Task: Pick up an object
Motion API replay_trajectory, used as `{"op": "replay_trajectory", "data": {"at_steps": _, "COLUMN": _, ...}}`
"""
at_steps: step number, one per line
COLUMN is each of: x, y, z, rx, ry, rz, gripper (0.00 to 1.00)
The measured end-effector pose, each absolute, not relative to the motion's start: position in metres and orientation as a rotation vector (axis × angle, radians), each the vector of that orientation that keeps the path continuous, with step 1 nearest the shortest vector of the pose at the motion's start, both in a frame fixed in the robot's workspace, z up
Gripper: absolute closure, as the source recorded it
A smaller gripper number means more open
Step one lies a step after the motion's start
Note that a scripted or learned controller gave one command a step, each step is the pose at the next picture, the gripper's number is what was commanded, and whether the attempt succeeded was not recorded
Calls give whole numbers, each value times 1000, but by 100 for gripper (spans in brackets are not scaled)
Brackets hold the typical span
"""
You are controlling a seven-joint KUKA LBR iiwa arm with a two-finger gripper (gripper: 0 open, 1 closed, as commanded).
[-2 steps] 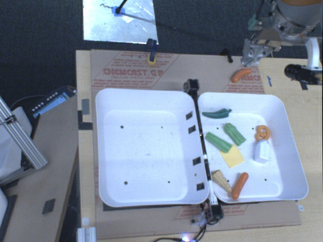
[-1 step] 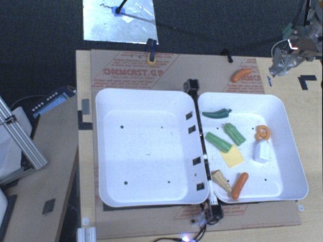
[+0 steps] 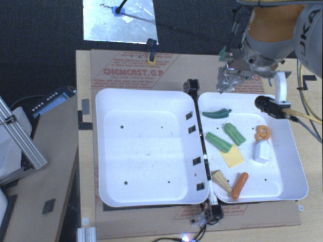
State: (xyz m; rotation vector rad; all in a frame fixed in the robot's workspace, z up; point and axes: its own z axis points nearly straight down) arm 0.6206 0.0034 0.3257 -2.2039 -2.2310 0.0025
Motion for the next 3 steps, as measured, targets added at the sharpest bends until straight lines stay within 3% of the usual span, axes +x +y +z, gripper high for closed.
{"op": "replay_trajectory", "data": {"at_steps": 1, "x": 570, "y": -24, "z": 392, "rx": -2222, "ry": -2223, "rz": -2, "gripper": 100}}
{"op": "replay_trajectory", "data": {"at_steps": 2, "x": 541, "y": 28, "z": 311, "rx": -2209, "ry": -2226, "rz": 5, "gripper": 100}}
{"op": "replay_trajectory", "data": {"at_steps": 3, "x": 487, "y": 115, "z": 339, "rx": -2207, "ry": -2234, "rz": -5, "gripper": 100}}
